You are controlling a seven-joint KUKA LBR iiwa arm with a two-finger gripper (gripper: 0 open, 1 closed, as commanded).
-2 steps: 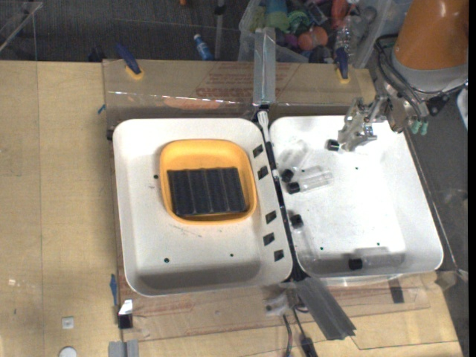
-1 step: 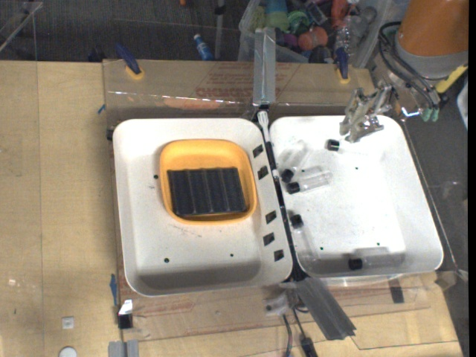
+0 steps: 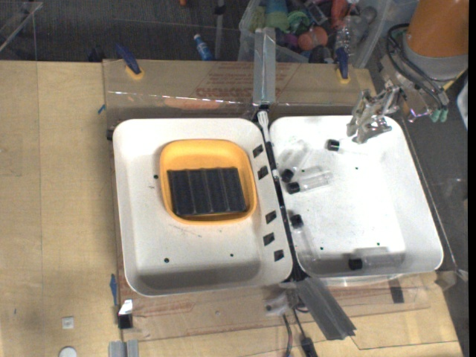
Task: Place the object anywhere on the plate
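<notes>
Robot lab: clamped bins [image 3: 141, 199] (toy crate [image 3: 320, 10] behind).

A pale wooden bench [image 3: 52, 199] meets dark carpet [image 3: 89, 13]; a clear tub [image 3: 327, 13] (bright toys inside) stands behind.

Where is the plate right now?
The plate, yellow with a dark ridged insert, sits in the left bin, towards its back and close to the divider between the bins.

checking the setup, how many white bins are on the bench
2. The left bin holds the yellow plate; the right bin sits beside it, touching along the centre divider, with the hand over its far edge.
</notes>
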